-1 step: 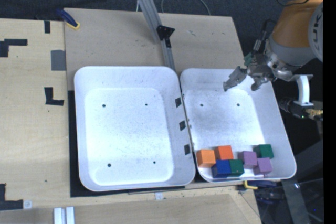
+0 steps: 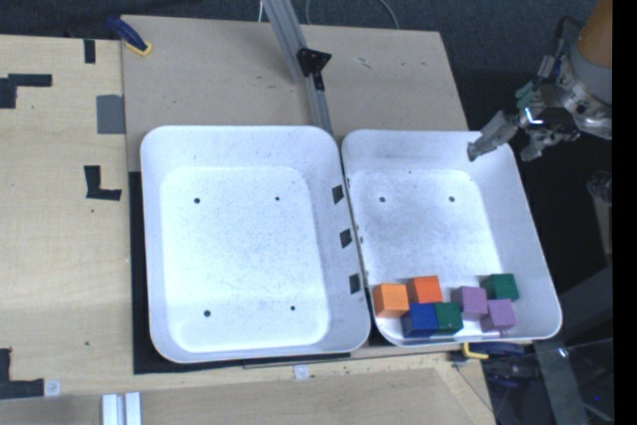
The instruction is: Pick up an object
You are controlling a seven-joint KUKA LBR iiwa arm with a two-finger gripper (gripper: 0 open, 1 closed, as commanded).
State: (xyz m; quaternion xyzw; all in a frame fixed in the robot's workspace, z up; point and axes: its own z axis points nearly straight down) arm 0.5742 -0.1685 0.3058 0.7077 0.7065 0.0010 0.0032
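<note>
Approach stage: nothing grasped, blocks waiting at the near edge of the right bin.

Nearest the camera, the blocks (image 2: 446, 305) (orange, blue, green, purple) sit bunched against the near wall of the right bin (image 2: 418, 214); the left bin (image 2: 239, 149) lies beside it on the bench (image 2: 378, 65). Farther back, the gripper (image 2: 508, 129) hangs at the right bin's far corner, well apart from them. Next it likely must travel toward the cluster and descend. Whether it is released or clenched, I cannot tell; the arm is cut off at the right.

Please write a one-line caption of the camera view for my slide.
Gripper hovering over the upper right rim of the right bin, colored blocks clustered along its lower edge.
</note>
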